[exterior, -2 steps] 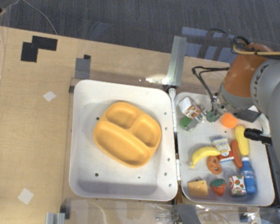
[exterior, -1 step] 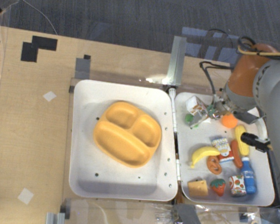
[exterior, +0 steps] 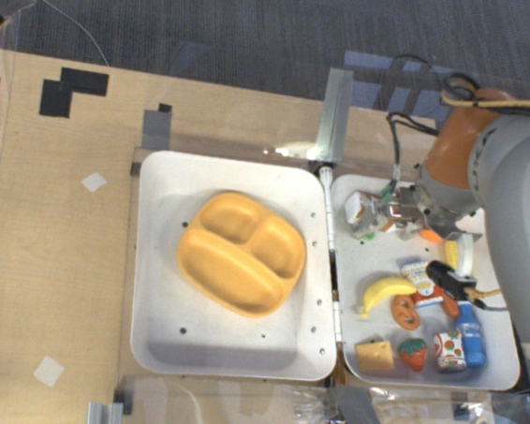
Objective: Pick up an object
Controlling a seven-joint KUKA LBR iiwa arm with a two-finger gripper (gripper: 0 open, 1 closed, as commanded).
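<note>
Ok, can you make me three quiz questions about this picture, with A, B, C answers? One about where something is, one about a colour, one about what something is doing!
1. Where is the banana?
A. right bin
B. left bin
C. on the floor

2. What colour is the divided plate?
A. blue
B. yellow
C. green

3. How does the plate lie?
A. hanging from the arm
B. standing on edge
C. flat in the left bin

Answers: 1 A, it lies among the toys in the right bin. 2 B, it is all yellow. 3 C, it rests open side up.
</note>
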